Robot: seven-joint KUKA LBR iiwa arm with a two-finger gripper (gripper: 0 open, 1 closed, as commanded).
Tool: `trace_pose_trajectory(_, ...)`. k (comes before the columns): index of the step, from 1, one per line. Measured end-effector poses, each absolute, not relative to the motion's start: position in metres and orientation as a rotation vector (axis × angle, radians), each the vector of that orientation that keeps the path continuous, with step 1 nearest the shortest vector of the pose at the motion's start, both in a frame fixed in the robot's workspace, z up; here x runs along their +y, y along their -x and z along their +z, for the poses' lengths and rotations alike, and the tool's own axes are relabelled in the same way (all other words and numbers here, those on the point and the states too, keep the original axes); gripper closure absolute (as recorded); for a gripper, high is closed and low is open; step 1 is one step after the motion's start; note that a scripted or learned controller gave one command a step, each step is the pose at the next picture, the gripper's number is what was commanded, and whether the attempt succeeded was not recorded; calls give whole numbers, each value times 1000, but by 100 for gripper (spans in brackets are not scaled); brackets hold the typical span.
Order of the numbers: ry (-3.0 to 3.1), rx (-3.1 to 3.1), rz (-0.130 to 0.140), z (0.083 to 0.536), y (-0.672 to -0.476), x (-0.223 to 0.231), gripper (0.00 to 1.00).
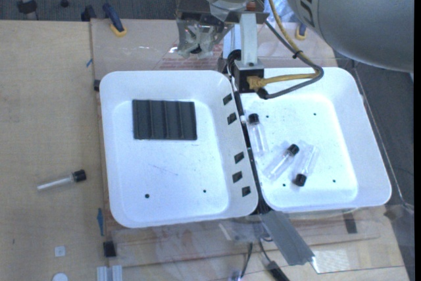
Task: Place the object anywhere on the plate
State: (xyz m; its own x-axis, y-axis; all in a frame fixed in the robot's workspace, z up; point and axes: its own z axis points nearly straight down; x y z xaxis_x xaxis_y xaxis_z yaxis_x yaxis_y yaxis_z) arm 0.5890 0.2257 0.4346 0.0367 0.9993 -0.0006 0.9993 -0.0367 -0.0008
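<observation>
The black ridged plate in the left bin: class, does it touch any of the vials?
Apart. The camera view shows the plate alone on the left bin floor; the vials lie in the right bin.

The bench (pixel 39 108) bears two white bins below the gripper (pixel 197 36): the left bin (pixel 118 141) slightly to its left, the right bin (pixel 342 135) to its right. A vial (pixel 62 179) lies on bare bench far down-left.
</observation>
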Motion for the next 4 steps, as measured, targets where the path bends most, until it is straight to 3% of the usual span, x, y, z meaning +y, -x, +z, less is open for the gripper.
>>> trace_pose_trajectory(1,2616,-1737,9,338,-594,224,100)
trace_pose_trajectory(2,2615,-1738,9,338,-594,225,0)
trace_pose_trajectory(3,2778,-1464,8,276,-610,220,0)
trace_pose_trajectory(4,3052,-741,0,175,-629,223,0)
